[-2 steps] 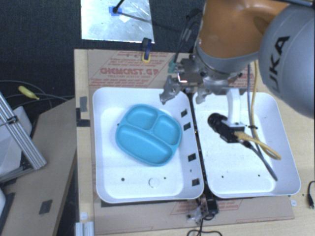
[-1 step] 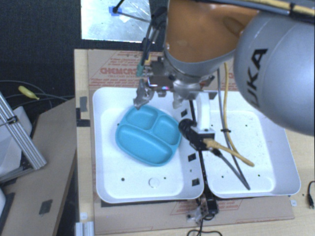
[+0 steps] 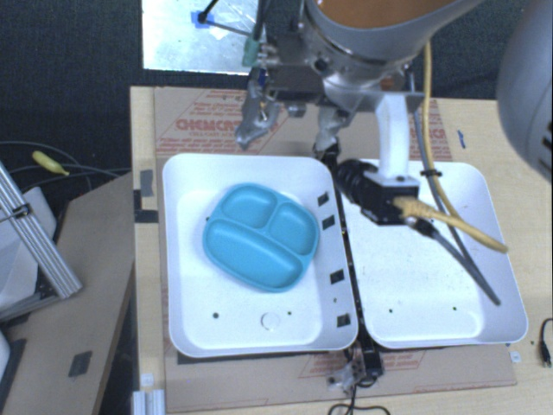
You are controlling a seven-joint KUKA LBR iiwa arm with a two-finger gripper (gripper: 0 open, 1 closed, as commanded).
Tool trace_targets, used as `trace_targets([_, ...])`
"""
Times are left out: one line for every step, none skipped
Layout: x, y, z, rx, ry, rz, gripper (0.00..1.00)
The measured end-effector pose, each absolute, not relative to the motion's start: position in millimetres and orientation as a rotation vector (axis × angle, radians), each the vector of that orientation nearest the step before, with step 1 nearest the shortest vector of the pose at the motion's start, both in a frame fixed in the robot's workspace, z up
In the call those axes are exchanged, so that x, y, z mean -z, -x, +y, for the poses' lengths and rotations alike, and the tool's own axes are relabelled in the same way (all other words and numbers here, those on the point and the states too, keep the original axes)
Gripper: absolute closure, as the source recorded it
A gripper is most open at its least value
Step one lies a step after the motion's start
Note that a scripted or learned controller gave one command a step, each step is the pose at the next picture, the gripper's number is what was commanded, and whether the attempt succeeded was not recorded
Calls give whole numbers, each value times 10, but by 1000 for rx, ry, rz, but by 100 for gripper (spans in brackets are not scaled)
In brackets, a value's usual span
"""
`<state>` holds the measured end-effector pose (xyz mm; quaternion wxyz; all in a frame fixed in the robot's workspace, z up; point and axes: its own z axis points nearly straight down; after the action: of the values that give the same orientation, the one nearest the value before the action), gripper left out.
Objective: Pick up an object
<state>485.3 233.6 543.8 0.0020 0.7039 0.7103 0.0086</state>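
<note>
Lying in the middle of the left bin (image 3: pixel 186 318), the blue divided plate (image 3: pixel 261 236) leaves bare white floor on all sides, widest toward the frame's bottom. Above the bins' top edge hangs the gripper (image 3: pixel 289 132), fingers spread apart with nothing between them. The right bin (image 3: pixel 432 309) holds only cables crossing its upper part. Much of the arm (image 3: pixel 389 7) is cropped by the top edge. Red letters on the cardboard (image 3: pixel 194 115) read "CHEMC", then vanish behind the gripper.
</note>
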Motion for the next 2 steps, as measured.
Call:
trace_targets([-4813,-4864,1708,5,-2227,2217,0])
trace_targets([-4951,-4870,1747,-7,-2212,2228,100])
